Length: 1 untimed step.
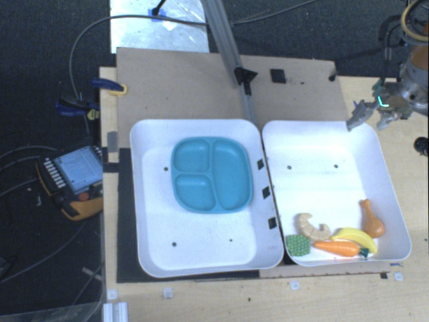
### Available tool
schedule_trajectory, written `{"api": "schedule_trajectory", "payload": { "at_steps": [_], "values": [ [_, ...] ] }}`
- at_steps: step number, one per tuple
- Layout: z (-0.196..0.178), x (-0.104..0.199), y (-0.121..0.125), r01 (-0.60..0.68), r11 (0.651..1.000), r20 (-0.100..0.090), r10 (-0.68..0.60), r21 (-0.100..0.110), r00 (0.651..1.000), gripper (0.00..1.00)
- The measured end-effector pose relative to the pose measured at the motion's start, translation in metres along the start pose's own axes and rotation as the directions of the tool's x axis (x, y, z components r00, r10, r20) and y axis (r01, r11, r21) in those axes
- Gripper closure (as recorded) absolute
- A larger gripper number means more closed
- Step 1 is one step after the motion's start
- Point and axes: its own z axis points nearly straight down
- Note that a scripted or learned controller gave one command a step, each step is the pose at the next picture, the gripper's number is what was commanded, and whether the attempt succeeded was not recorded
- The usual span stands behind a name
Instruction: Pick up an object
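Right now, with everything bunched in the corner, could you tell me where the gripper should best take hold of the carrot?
Probably the carrot's thick orange middle, coming straight down, fingers closing across its narrow width. It lies flat along the right bin's near wall, with the banana tight against its far side, so room is scant. The gripper hangs over the far right corner.

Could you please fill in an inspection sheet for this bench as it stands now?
Surface: brown board bearing left bin and right bin, side by side.
Job's things: in the right bin's near corner lie a carrot, banana, drumstick, beige piece and green piece.
Clutter: blue plate in the left bin.
Grippers: tool open, holding nothing, over the right bin's far right corner.
Cables: black cables on the floor at left.
Surroundings: dark carpet; pendant and clamps at left.
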Motion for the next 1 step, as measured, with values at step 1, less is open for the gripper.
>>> {"api": "schedule_trajectory", "payload": {
  "at_steps": [1],
  "values": [
    [-0.0014,0.0001,0.0006,0.000,1.000,0.001,0.000,-0.003,1.000,0.00]
  ]
}}
